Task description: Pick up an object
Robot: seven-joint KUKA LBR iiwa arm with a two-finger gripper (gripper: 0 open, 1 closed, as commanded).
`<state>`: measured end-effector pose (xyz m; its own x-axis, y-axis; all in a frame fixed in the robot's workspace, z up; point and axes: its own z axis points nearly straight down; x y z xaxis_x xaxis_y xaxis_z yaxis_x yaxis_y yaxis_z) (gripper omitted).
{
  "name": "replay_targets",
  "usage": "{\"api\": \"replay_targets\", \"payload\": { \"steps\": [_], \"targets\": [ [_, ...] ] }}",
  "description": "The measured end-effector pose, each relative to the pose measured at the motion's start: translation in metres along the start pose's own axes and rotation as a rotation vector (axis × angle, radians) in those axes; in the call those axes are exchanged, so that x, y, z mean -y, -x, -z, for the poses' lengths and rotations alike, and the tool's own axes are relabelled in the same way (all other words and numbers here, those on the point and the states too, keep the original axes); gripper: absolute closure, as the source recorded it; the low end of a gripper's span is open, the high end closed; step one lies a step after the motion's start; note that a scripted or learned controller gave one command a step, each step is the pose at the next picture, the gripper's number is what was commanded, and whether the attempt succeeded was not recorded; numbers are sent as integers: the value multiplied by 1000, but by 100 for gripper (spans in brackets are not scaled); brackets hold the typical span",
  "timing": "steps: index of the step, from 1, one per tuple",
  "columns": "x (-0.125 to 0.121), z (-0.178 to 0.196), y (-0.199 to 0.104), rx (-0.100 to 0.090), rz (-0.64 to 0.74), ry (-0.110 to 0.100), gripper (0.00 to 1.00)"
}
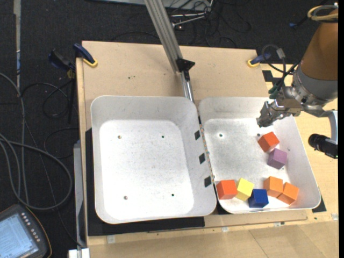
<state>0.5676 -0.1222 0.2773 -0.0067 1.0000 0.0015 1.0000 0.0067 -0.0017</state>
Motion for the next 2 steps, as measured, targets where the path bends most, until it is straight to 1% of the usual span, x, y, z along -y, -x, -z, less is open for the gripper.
{"api": "replay_targets", "payload": {
  "steps": [1, 2],
  "targets": [
    [11, -2, -59, -1, 1, 1, 100],
    [20, -5, -108, 0, 1, 1, 100]
  ]
}}
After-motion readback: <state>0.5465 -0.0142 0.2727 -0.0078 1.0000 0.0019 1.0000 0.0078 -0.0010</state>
